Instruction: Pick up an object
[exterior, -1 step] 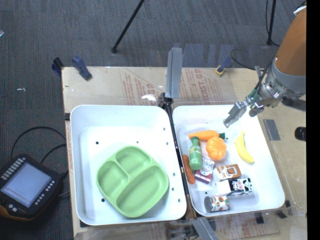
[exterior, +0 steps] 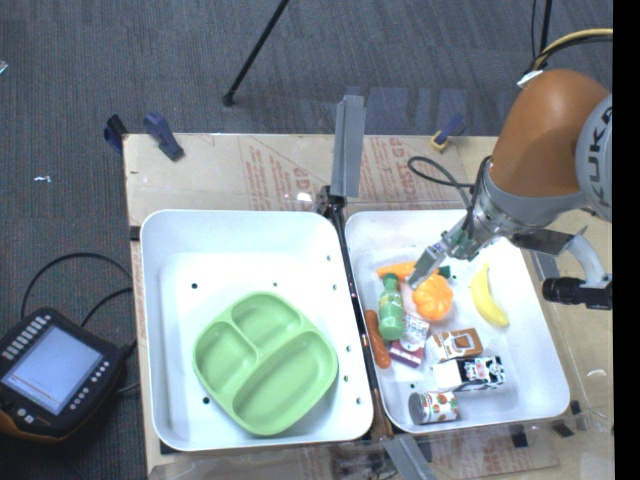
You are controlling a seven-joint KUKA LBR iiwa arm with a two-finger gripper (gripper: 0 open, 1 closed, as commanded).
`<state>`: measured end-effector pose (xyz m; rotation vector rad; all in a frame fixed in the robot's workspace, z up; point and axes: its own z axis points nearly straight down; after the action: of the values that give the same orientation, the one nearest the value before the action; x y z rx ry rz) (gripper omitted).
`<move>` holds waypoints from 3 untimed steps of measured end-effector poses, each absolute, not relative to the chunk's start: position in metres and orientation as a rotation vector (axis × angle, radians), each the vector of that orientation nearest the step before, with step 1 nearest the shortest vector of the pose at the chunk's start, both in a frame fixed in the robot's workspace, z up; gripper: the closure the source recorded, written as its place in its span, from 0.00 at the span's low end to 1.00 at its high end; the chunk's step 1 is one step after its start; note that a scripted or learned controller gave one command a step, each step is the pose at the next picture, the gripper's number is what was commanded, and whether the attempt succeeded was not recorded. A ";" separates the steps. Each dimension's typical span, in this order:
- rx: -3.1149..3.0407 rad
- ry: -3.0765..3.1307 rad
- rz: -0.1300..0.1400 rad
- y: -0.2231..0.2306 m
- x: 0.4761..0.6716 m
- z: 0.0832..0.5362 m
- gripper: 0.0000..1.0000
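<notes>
The jaws (exterior: pixel 425 268) hover just up-left of the orange pumpkin (exterior: pixel 433 299); I cannot tell their state.

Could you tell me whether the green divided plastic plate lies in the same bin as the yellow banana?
No, the green divided plastic plate lies in the left white bin, while the yellow banana lies in the right white bin.

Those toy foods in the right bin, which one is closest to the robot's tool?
The orange pumpkin. It lies just below the tool in the camera view, while the banana, the can and the small cartons lie farther off.
</notes>
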<state>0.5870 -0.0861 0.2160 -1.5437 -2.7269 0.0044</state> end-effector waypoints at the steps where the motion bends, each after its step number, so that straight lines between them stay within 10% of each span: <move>1: -1.406 -2.802 0.001 -0.141 0.627 0.149 0.00; 3: -1.275 -2.863 0.001 -0.129 0.643 0.084 0.00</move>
<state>0.6432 -0.1292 0.0842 -1.2752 -2.8632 0.0007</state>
